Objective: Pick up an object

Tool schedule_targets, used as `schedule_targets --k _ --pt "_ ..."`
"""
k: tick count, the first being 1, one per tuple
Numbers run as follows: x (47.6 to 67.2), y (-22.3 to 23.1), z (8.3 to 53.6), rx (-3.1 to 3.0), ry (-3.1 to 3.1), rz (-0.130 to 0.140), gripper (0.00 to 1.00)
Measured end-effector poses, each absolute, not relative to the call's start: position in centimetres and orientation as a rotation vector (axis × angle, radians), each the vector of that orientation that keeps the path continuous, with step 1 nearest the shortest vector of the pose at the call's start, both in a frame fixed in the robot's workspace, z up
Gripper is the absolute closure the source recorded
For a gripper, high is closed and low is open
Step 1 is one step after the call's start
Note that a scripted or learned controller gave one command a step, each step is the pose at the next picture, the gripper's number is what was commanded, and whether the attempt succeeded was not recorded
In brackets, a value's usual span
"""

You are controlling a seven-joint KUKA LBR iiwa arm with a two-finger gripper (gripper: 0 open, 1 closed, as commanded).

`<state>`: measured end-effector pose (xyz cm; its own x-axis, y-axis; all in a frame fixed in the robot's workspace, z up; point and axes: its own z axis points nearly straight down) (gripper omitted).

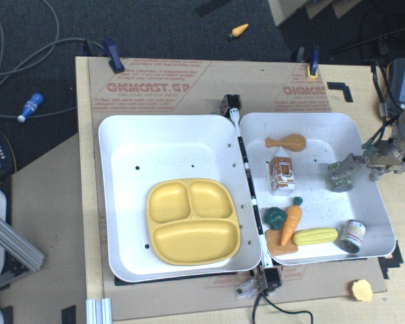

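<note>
The gripper [340, 175] hovers over the right bin's [364, 140] far right side; whether it is spread, I cannot tell. Nearest pick: the can [353, 235] directly below it, lying toward the bin's near corner.

Two bins [115, 181], one plate [192, 221], six toys [290, 225].

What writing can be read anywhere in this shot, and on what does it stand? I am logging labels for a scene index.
"CHEMCAST GP" in red, on the brown board under the bins, at its far left.
The same red print, at the board's far right: too faint to read.
Small carton in the right bin: print too small to read.
Can in that bin's near corner: label too blurred to read.
</note>
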<state>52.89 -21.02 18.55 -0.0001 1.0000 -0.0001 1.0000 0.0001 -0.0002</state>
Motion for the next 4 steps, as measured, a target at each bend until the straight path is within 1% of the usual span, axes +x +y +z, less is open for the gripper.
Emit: schedule_targets --k 1,2,3,4 --pt "57.2 -21.8 8.1 -2.208 -2.221 -0.014 0.00" --pt "57.0 -22.1 9.5 -2.217 -2.227 -0.005 1.00" --pt "57.6 -13.4 8.5 -2.210 -2.227 -0.004 1.00" --pt "58.1 -4.0 19.2 -2.213 -2.239 -0.017 1.00"
